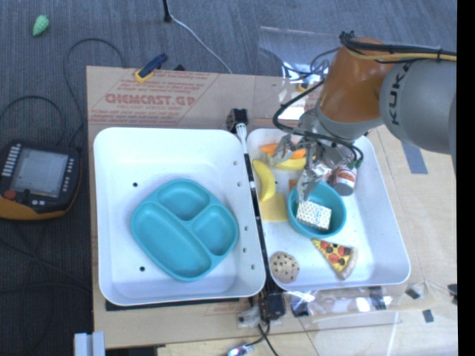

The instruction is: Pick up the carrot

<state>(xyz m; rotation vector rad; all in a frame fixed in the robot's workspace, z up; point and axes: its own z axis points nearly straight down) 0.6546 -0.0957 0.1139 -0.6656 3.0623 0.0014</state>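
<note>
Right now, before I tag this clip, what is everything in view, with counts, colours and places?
White bins: two, side by side on the bench.
Divided plate: one, teal, left bin.
Carrot: one, orange, right bin's far end, under the arm.
Banana: one, yellow, right bin beside the divider.
Bowl: one, blue, mid right bin, holding a white speckled block.
Can: one, red and white, beside the bowl.
Pizza slice: one, right bin's near end.
Cookie: one, brown, near corner.
Pendant: one, floor left.
Gripper: one, over the bowl's rim.
</note>
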